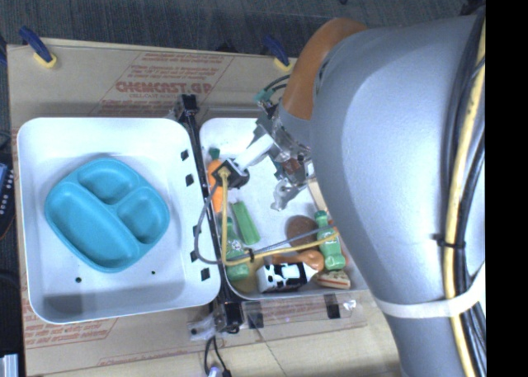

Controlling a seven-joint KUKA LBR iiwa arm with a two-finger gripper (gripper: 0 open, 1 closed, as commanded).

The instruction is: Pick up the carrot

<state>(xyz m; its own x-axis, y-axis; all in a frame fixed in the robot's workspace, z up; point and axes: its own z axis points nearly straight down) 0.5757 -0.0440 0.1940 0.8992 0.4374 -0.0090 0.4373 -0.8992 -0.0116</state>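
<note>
The carrot (217,187) is a small orange piece lying against the left wall of the right bin (239,129), partly covered by the robot's camera mount. My gripper (286,181) hangs over the middle of that bin, to the right of the carrot and apart from it. Nothing shows in the gripper.
The right bin's near half also holds a green cucumber-like piece (244,223), a brown rounded item (301,227), a green bottle shape (332,249) and a black-and-white toy (285,276). A blue divided plate (106,212) lies in the left bin (49,140). The arm covers the bench's right side.
</note>
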